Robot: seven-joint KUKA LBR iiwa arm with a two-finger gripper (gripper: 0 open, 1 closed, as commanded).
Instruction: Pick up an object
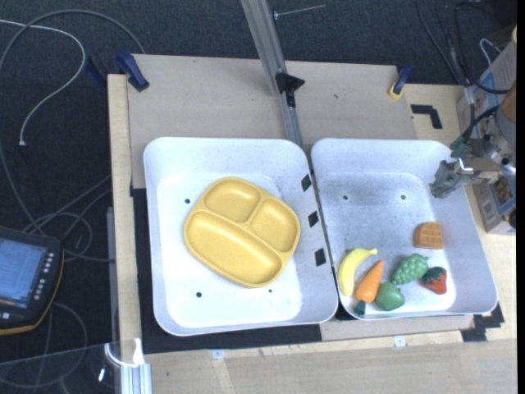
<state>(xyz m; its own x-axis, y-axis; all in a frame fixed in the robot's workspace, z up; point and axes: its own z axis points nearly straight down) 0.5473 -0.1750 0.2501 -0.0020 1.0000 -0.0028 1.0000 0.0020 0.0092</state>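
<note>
I am hovering my gripper at the right bin's far-right rim, fingers empty; how far open, I cannot tell. The toy foods are crowding its near corner, the waffle lying closest, apart from the others.

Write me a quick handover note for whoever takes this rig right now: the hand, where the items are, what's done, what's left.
Hand: at the right bin's right rim, above its floor, holding nothing visible; finger state unclear.
Items: all in the right bin's near end: banana, carrot, green pepper, grapes, strawberry, with the waffle a bit farther back.
Left bin: yellow divided plate.
Done: nothing picked yet.
Left: descend on one item, likely the waffle since it's closest, grip and lift.
</note>
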